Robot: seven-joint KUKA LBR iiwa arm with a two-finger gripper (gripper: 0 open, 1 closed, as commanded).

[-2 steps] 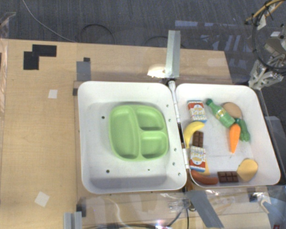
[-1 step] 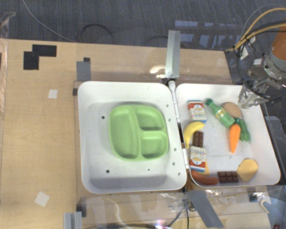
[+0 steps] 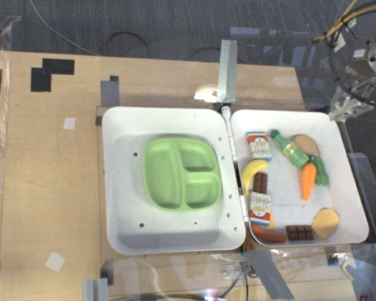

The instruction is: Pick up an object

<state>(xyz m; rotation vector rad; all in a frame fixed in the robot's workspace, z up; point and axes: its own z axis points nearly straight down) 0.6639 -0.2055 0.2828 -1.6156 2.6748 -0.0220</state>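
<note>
Gripper [image 3: 349, 105] hanging past the right bin's [image 3: 342, 148] top-right corner; finger state: cannot tell. Carrot [image 3: 308, 180] lying mid-bin, bare white floor showing right of it. Green bottle [image 3: 289, 147] sitting above-left of carrot, banana [image 3: 253, 173] crowding the left wall.

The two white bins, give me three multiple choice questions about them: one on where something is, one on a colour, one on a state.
1. Where is the green divided plate?
A. left bin
B. right bin
C. on the bench

2. What colour is the carrot's body?
A. purple
B. orange
C. white

3. How does the green bottle sit?
A. standing upright
B. lying on its side
C. inside the plate

Answers: 1 A, the plate rests on the left bin's floor. 2 B, the carrot is orange with a green top. 3 B, the bottle lies flat in the right bin, cap toward the back wall.
</note>
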